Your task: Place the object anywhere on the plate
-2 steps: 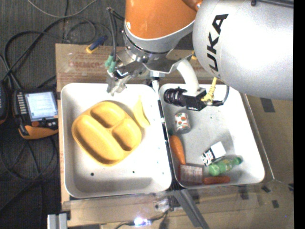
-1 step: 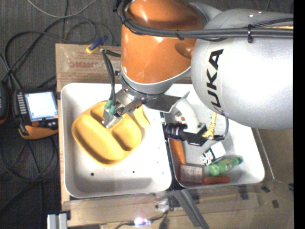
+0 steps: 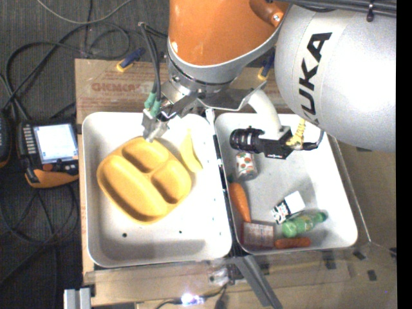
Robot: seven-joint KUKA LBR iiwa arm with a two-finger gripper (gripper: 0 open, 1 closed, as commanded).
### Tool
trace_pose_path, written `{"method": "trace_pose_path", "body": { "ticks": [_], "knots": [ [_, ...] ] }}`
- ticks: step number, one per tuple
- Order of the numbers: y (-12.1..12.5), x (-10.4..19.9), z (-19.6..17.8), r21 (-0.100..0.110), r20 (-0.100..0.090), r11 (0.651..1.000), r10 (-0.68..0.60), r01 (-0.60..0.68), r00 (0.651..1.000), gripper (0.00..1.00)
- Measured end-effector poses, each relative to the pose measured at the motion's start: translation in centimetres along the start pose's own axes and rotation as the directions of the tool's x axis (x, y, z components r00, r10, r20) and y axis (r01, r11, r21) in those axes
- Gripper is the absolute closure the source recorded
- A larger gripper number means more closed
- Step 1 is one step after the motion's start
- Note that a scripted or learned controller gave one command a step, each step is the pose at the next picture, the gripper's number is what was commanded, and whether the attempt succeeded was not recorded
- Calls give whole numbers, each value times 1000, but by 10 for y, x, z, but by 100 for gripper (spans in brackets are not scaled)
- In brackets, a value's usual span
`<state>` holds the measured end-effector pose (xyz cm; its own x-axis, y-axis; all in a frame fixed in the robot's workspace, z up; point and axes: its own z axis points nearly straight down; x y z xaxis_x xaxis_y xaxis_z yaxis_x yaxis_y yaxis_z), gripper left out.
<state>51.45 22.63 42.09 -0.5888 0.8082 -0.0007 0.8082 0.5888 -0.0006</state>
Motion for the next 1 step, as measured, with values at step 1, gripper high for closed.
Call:
{"method": "trace_pose_path", "body": {
  "ticks": [1],
  "knots": [
    [-29,12,97,4,-1,980,199,-199,980,100]
  ]
}}
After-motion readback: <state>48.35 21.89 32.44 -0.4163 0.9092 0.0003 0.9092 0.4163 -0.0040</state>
